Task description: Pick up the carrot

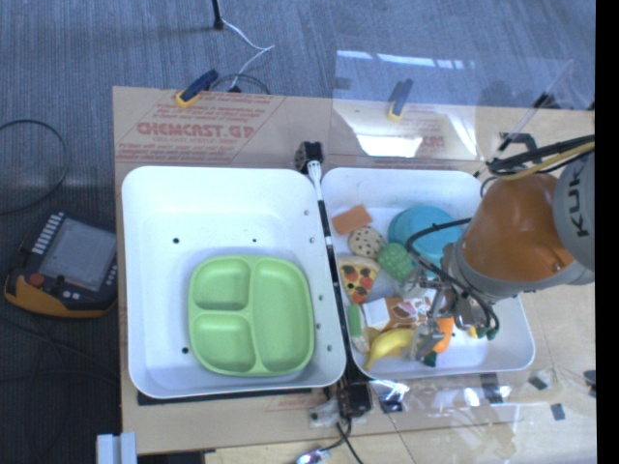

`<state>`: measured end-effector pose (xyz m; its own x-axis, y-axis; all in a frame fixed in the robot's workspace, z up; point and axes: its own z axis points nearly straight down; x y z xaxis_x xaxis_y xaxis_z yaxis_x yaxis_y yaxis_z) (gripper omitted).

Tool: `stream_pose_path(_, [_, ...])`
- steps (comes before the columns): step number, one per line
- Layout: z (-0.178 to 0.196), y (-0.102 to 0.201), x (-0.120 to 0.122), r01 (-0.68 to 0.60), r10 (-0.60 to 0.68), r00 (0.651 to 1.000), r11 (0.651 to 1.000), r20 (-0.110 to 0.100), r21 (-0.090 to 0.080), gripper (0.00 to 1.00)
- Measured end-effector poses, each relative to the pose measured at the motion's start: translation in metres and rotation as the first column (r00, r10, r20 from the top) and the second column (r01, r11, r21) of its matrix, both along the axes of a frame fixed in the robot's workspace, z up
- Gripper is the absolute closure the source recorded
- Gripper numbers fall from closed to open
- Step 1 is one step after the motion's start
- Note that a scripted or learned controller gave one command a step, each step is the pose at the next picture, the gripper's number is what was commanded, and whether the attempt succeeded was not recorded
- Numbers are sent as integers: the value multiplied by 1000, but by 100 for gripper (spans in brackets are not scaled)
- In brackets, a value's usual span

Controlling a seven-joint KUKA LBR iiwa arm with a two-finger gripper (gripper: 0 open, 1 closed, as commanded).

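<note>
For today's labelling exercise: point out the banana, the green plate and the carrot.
banana (387,344), camera view, middle of its curve.
green plate (251,314), camera view, central divider.
carrot (442,329), camera view, orange body beside the gripper.

- one camera is fixed above the bench (193,114), looking down at a slant.
- it stands far enough off to take in both white bins: left bin (155,211), right bin (513,351).
- the arm (517,225) enters from the right edge.

Blue-grey carpet floor (97,27) beneath wooden bench (222,129)
</note>
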<state>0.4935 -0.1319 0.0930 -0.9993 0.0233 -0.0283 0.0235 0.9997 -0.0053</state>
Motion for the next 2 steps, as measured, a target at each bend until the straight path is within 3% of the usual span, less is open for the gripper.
stream_pose_path(1, [0,2,0,-455,455,891,890,-4,-9,0])
stream_pose_path(2, [0,-36,6,-690,690,724,724,-11,-6,0])
